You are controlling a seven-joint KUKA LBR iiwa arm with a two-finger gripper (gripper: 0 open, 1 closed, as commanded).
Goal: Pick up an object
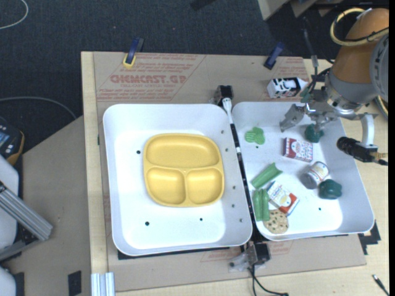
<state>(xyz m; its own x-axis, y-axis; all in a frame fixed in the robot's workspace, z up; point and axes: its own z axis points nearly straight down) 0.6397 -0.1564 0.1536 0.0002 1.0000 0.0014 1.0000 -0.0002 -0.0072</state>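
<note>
We see the claw (307, 117) spread wide, gripping nothing, over the right bin (352, 184) near a teal toy (313, 132).

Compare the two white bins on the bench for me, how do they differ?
The left bin carries one big item, a yellow divided tray; the right bin carries many small ones, such as a red carton, a cookie and green pieces. The hand hangs over the right bin's far side, not the left bin. Both are shallow, white and round-cornered, side by side.
</note>
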